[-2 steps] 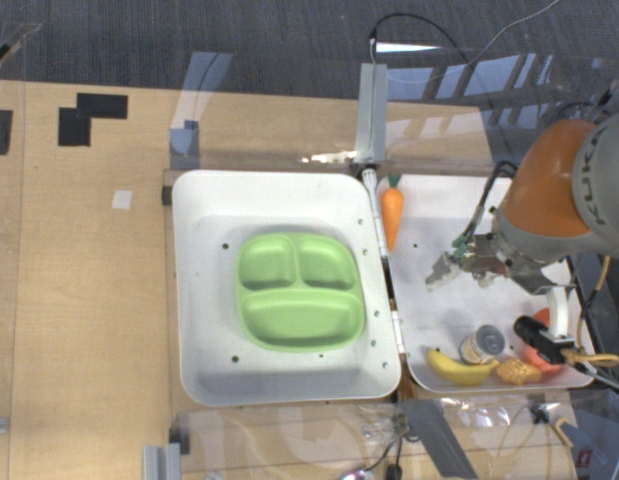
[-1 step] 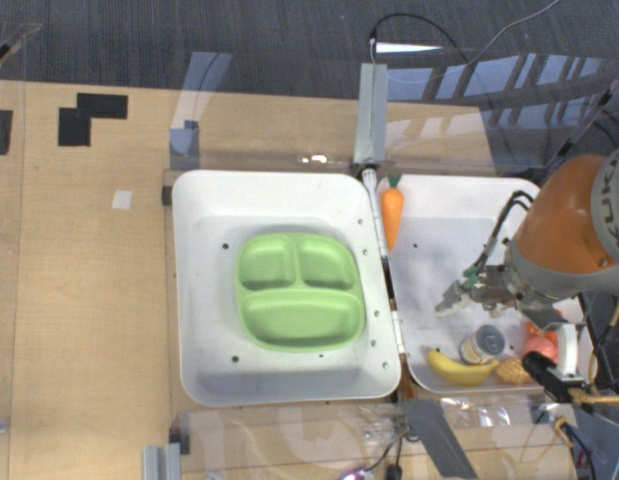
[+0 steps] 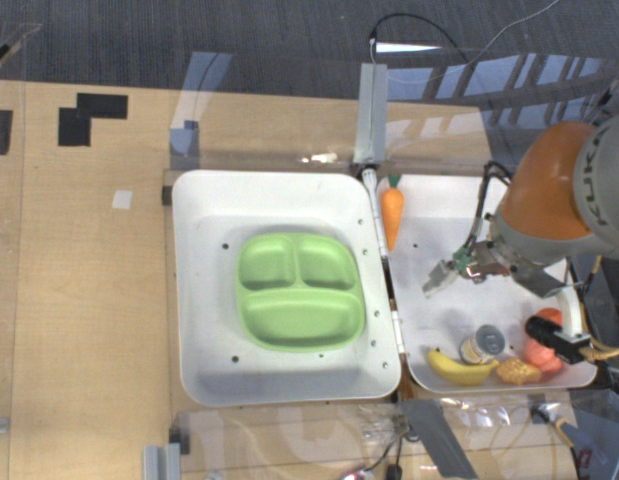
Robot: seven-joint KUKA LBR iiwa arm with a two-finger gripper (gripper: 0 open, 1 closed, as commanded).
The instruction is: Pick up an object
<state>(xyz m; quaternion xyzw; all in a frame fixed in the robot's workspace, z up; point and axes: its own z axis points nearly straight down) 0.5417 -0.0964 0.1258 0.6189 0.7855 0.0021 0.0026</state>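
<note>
The counter [image 3: 79, 298] was pale wood with black marks near its far left corner, dark carpet beyond it. Two white bins sat side by side. The left bin [image 3: 204, 358] carried one green plate [image 3: 299, 290] with three compartments at its centre. The right bin [image 3: 429, 218] carried one carrot [image 3: 391, 216] against its far left edge and, along its near edge, one banana [image 3: 459, 368], one can [image 3: 485, 344], a yellow-brown lump [image 3: 517, 372] and a red-orange object [image 3: 542, 353]. No writing was legible. The gripper [image 3: 459, 266] hung over the middle of the right bin; whether it was wide or narrow, I cannot tell.
</note>
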